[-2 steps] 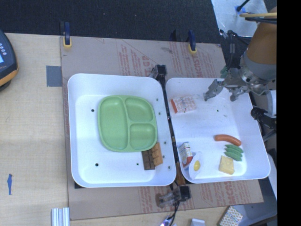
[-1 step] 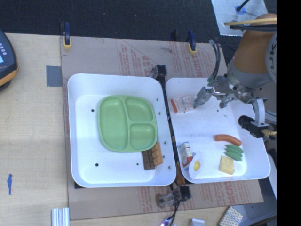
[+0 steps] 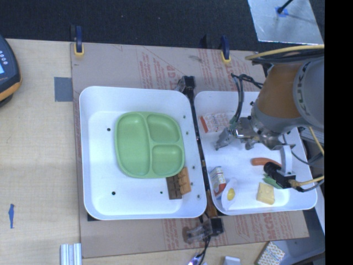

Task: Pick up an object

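My gripper (image 3: pixel 237 143) hangs over the middle of the right bin (image 3: pixel 309 203), open, with nothing between its fingers. Just to its left, near the bin's back, lies a white and red packet (image 3: pixel 212 121). An orange sausage-shaped piece (image 3: pixel 265 161) sits to the gripper's right. A yellow block (image 3: pixel 266 194) rests near the front edge. A small red and white can (image 3: pixel 218 178) lies at the front left beside a white piece with a yellow spot (image 3: pixel 229 195).
The left bin (image 3: pixel 94 197) holds a green divided plate (image 3: pixel 149 144) and a brown block (image 3: pixel 178 184) at the plate's front right corner. A black divider (image 3: pixel 194 131) runs between the bins. The arm's orange band (image 3: pixel 278 93) covers the right bin's back right.
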Robot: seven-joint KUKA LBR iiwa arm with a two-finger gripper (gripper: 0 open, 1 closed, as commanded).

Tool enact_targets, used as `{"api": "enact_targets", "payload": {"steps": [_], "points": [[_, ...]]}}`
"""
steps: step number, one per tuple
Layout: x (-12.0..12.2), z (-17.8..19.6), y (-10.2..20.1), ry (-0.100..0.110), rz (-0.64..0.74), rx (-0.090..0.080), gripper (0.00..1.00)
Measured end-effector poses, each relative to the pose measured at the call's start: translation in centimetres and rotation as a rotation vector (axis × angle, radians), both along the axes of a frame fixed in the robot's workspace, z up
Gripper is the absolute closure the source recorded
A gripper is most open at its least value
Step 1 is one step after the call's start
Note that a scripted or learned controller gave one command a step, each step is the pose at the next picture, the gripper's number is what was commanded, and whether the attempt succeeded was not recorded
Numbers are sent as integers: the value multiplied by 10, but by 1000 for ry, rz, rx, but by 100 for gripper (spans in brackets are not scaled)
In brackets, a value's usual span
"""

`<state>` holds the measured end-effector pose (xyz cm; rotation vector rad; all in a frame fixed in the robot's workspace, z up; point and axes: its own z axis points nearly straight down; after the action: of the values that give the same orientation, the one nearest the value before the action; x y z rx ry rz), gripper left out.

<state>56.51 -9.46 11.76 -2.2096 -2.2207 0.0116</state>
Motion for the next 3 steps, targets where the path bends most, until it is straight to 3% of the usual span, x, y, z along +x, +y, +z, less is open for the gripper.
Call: {"api": "enact_targets", "payload": {"steps": [1,2,3], "points": [[57,-26,-1,-13,1,-2,0],[93,-25,-13,-13,3,-2,0],[49,-26,-4,-4,-3,-1,0]]}}
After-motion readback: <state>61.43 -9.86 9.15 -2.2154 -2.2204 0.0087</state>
